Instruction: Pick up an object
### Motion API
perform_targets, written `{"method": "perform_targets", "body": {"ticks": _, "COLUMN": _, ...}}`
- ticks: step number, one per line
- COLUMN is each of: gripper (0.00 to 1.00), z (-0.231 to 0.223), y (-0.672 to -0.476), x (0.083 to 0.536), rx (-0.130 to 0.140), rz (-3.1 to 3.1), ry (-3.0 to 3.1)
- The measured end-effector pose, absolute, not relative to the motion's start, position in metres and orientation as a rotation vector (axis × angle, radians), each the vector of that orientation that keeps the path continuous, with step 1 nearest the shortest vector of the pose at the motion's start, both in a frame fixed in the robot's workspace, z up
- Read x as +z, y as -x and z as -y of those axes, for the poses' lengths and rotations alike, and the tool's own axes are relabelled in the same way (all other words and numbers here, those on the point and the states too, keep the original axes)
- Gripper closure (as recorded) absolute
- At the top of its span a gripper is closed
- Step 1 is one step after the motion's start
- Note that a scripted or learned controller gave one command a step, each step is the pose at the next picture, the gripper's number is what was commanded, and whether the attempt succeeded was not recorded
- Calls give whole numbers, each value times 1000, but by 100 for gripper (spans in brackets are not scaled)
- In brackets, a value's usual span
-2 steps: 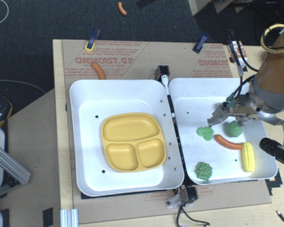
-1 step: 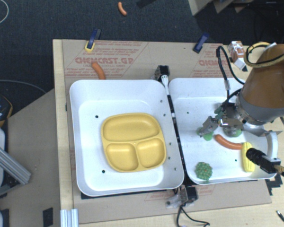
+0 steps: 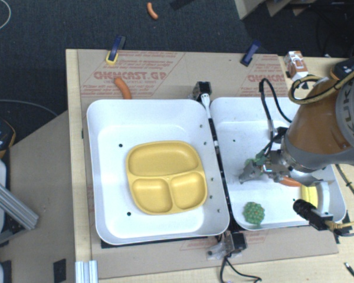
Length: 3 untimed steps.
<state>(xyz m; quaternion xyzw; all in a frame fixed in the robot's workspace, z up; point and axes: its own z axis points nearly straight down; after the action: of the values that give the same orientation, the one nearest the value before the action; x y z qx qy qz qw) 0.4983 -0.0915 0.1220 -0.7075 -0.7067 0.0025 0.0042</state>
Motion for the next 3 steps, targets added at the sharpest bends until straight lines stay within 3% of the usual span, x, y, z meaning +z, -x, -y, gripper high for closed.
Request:
{"method": "perform_targets", "body": {"ticks": 1, "gripper": 0, "z": 91, "y": -498, "x": 83, "rx": 3, "rz": 2217, "ry": 2220}}
{"method": "perform_targets", "body": {"ticks": 2, "gripper": 100, "z": 91, "y": -499, "x": 95, "rx": -2, "rz": 2220, "ry": 2225}}
{"method": "perform_targets", "body": {"ticks": 3, "gripper": 100, "z": 94, "y": -496, "x": 138, "rx": -3, "rz": 2224, "ry": 2226}}
